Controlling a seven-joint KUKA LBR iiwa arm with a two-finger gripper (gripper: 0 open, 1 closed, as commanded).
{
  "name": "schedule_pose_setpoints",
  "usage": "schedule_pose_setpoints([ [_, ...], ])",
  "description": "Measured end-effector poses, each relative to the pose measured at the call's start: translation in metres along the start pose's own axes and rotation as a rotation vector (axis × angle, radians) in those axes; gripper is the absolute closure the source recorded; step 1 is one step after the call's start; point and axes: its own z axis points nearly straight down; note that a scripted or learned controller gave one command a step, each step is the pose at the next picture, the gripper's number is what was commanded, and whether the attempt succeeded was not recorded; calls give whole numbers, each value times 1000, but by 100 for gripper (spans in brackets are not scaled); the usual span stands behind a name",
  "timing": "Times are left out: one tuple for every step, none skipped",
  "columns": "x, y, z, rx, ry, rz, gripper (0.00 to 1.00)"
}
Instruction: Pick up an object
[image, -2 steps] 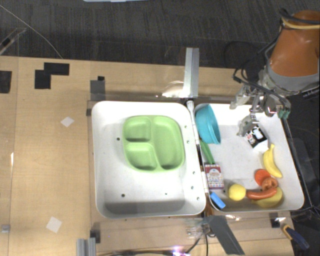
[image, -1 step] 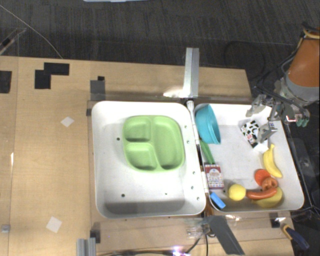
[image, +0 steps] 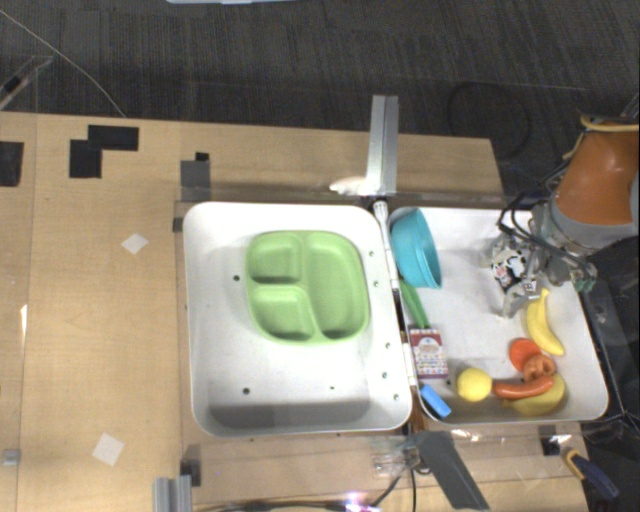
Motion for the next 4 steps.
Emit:
schedule_pose_setpoints([
  [56,7,0,-2,4,101,0],
  [106,56,-2,-2,2,97,0],
  [75,52,-25,-2,5,41,0],
  [93,57,-15,-4,9,-14,0],
])
